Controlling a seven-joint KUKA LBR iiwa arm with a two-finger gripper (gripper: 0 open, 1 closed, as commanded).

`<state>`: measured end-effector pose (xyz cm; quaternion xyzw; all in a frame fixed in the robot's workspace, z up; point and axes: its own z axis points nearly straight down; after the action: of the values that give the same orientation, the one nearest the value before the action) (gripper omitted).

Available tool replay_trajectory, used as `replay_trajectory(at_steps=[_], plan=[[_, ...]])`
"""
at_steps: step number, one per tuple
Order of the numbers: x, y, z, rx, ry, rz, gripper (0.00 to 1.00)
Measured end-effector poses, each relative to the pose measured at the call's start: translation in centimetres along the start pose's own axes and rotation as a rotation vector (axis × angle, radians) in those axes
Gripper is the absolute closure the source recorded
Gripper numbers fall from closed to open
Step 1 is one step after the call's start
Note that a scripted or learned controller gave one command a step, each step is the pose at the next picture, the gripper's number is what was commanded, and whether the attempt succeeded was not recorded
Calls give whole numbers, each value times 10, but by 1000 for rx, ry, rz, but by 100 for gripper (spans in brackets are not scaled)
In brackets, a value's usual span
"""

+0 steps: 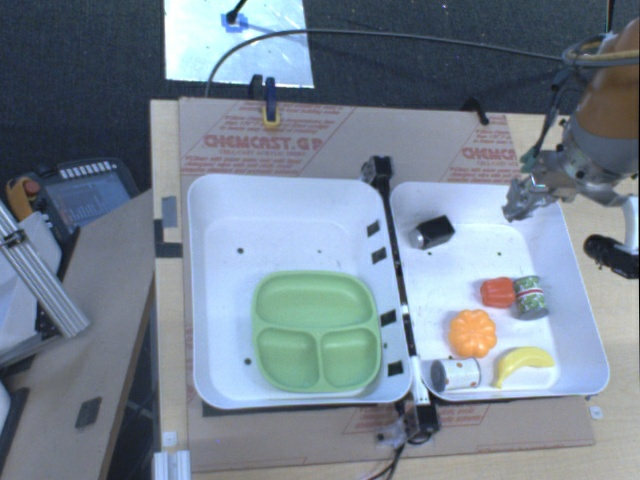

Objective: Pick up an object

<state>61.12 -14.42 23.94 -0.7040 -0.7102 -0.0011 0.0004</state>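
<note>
Basically nothing's picked up yet: the gripper hangs over the right bin's far corner, can't tell its grip state, while the black object, orange pumpkin, banana and cans sit untouched on the floor.

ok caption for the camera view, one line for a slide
Gripper at right bin's far edge; green plate in left bin.

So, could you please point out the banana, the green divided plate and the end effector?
banana [523, 364]: camera view, middle of its curved body.
green divided plate [316, 286]: camera view, upper rim.
end effector [522, 205]: camera view, between fingertips.
</note>
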Motion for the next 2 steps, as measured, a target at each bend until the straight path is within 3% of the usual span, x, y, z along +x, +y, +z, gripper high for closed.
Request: replay_trajectory(at_steps=[2], plan=[[98,8,9,0,0,0,100]])
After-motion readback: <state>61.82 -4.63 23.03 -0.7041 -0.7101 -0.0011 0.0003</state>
